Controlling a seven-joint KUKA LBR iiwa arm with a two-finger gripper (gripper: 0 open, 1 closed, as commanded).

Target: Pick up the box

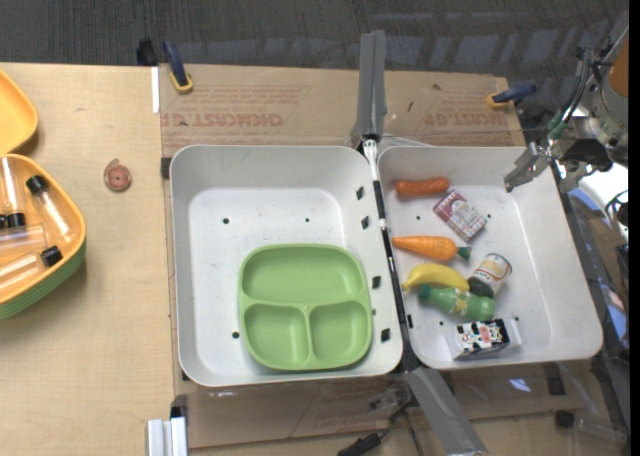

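Note:
A small pink-and-white box point(460, 214) lies flat in the right bin point(560, 274), tilted, just below an orange carrot point(421, 186). A black-and-white carton point(482, 336) lies near that bin's front edge. My gripper point(537, 171) hangs over the bin's far right corner, up and to the right of the pink box and well apart from it. Its fingers point(518, 176) stand open with nothing between them.
The right bin also holds a second carrot point(428, 245), a banana point(434, 276), a small can point(491, 271) and a green vegetable point(457, 300). A green divided plate point(305, 306) sits in the left bin point(200, 244). A yellow tray point(30, 234) with tubes stands at far left.

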